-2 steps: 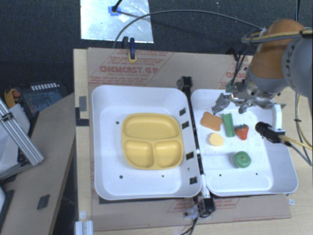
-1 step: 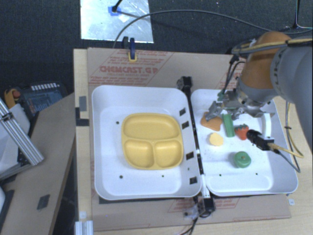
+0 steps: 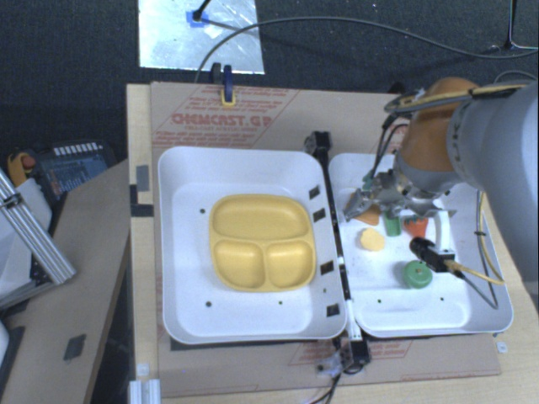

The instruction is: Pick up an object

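Item 1: left bin (image 3: 181,225), shallow, white, centre of the frame. It holds a yellow three-compartment tray (image 3: 261,241), lying flat and well apart from the bin walls; I take it as the drop-off dish, parked where nothing crowds it.

Item 2: right bin (image 3: 455,314), touching the left one along a row of black clips. Contents, grouped in its upper half: a pale yellow lump (image 3: 371,240), a round green piece (image 3: 416,273), an upright green piece (image 3: 392,223), an orange-red piece (image 3: 417,225), and an orange sliver (image 3: 369,217) partly under the tool. They look like toy food; I cannot name them more exactly. Any of these could serve as the object to pick.

Item 3: gripper (image 3: 370,202), low over the upper left of the right bin, just beside the orange sliver. I cannot tell how wide the pincer stands, nor whether anything sits in it; the wrist hides that. My guess is that the arm is working at this cluster.

Item 4: brown sheet (image 3: 253,112) beneath the bins, printed in red "CHEMCAST GP", reading upside down from here.
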Controlling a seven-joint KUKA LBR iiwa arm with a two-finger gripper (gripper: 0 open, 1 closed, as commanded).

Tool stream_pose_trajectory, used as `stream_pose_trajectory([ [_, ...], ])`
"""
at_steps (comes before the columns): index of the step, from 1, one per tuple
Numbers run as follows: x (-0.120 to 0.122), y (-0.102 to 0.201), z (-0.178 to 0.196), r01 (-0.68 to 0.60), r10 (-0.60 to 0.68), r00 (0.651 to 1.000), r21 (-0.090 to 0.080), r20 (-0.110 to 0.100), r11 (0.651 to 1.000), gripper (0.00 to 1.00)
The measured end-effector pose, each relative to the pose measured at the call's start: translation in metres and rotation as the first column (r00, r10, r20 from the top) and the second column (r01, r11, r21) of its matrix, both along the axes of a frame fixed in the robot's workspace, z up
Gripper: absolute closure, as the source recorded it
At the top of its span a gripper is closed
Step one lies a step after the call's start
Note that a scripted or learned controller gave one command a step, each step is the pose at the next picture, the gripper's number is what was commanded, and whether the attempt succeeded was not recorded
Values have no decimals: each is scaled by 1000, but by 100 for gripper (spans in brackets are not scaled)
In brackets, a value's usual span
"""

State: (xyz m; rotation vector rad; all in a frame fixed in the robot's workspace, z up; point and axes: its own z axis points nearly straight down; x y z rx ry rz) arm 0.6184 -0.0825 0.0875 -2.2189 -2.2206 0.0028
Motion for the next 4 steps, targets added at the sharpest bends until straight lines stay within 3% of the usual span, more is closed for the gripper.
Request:
stream_pose_trajectory([
  [1,2,0,14,0,0,1000,-1,6,1000,100],
  [4,10,-2,179,-5,5,1000,-2,10,1000,100],
])
